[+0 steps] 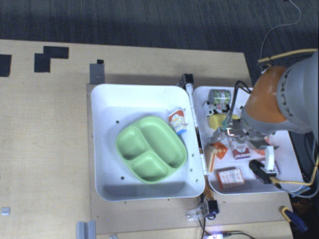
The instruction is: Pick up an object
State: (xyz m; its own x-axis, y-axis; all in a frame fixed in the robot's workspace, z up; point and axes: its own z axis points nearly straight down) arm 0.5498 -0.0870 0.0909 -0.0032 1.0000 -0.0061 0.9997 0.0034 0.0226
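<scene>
A green divided plate (151, 148) is seen in the left bin (102, 133), a small red-and-white packet (177, 121) beside it. A reddish box (230, 177), its label unreadable, lies in the cluttered right bin (289, 148). Pale wood worktop (45, 148); dark carpet (149, 9) beyond. The gripper (234, 136) is lowered into the right bin; its state cannot be told.

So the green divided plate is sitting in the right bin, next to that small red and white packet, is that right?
Not quite. The camera view shows the green divided plate in the left bin, not the right one. The rest holds: the small red and white packet lies beside it, at its upper right edge.
</scene>
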